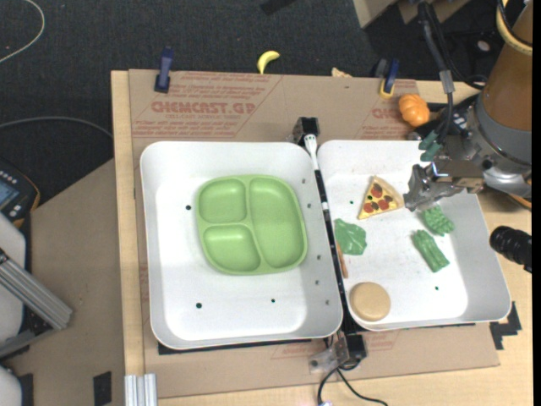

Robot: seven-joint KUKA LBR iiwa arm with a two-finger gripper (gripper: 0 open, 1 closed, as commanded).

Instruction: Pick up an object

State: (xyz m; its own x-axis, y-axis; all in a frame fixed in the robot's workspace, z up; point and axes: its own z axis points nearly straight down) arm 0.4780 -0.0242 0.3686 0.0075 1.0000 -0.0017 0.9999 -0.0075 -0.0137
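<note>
The right bin (473, 307) holds a pizza slice (379, 199), a green leafy piece (351, 237), a tan round bun (370, 301), a green stick-shaped piece (430, 250) and another green piece (438, 221). My gripper (420, 194) hangs over the right bin's upper right part, just right of the pizza slice and above the green pieces. Nothing shows between its fingers.
The left bin (169, 294) holds a green divided plate (251, 224). An orange toy (413, 109) and a yellow banana (268, 59) lie on the bench behind the bins. Blue clamps (164, 70) grip the cardboard's far edge. A black clip (306, 129) sits between the bins.
</note>
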